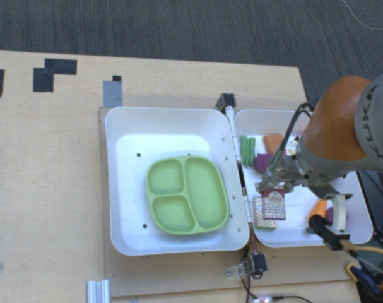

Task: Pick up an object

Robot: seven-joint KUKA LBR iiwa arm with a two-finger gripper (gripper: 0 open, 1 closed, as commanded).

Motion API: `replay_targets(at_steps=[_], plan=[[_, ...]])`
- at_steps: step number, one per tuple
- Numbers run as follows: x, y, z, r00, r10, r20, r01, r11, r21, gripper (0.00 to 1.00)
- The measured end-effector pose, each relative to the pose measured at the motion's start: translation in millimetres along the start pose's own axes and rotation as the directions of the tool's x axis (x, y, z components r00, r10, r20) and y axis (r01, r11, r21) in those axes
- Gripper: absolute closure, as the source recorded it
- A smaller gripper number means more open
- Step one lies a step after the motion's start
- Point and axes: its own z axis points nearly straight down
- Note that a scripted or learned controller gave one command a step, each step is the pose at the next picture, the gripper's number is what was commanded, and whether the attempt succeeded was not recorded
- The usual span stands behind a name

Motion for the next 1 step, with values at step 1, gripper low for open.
replay_targets(at_steps=[1], plan=[[64.3, 61.8, 14.5, 1.0, 0.0, -0.001, 0.0, 1.0, 0.0, 1.0]])
